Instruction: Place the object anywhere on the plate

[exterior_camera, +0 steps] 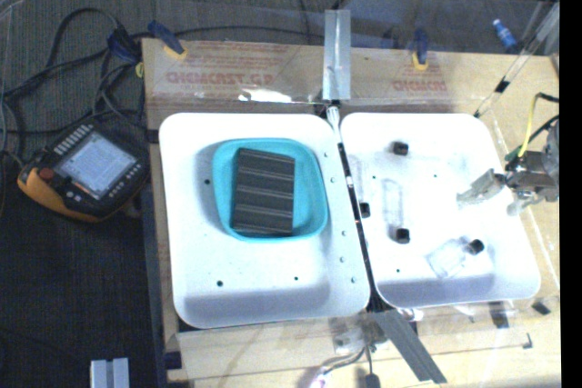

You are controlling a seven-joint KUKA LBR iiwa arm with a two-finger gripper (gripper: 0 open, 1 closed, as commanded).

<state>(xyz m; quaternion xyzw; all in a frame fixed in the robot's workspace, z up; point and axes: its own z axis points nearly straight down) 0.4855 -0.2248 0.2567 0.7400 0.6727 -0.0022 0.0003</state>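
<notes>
One dark ridged block (264,191) covers most of the teal plate (314,195).

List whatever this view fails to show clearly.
- Gripper, camera view: small and blurred at the right edge; its finger state is unreadable.
- Arm: cut off by that edge.
- Clear objects in the right bin: transparent, outlines faint.
- Dark slab on the plate: identity unclear.

A teach pendant (85,170) lay on the dark floor at far left, black cables (64,50) looping behind it.
</notes>
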